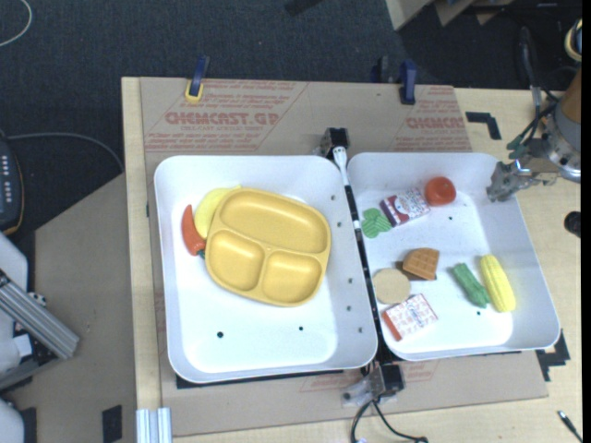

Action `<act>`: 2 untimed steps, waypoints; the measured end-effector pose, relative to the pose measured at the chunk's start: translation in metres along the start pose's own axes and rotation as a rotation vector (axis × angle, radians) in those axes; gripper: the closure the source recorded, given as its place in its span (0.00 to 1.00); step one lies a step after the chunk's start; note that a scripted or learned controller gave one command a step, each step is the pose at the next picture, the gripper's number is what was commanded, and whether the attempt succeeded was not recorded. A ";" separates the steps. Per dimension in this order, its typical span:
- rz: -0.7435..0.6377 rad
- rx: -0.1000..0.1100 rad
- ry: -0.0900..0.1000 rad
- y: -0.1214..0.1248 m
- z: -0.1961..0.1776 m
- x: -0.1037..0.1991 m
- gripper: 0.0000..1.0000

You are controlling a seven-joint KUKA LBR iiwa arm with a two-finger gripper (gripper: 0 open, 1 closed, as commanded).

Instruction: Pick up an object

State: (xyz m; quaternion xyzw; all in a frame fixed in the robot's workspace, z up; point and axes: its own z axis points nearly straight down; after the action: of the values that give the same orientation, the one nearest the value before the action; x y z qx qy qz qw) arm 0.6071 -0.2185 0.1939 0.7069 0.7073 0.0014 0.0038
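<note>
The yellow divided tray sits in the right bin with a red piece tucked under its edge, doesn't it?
Not quite: the camera view shows the yellow divided tray in the left bin, not the right one. The red piece is indeed tucked at its edge.

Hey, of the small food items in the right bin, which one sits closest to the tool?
The red tomato-like ball at the bin's far side. It lies nearest the tool at the upper right rim; the corn, green pod and packets lie farther off.

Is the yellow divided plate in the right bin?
No, the yellow divided plate lies in the left bin, with the small food items in the right bin.
</note>
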 end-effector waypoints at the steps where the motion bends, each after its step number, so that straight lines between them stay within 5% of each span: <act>1: 0.000 0.001 0.000 0.002 -0.034 -0.001 1.00; 2: -0.004 0.009 0.006 -0.016 -0.027 0.054 1.00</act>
State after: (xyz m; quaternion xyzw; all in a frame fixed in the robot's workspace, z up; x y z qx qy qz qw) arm 0.5910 -0.1648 0.2211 0.7057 0.7085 0.0006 -0.0015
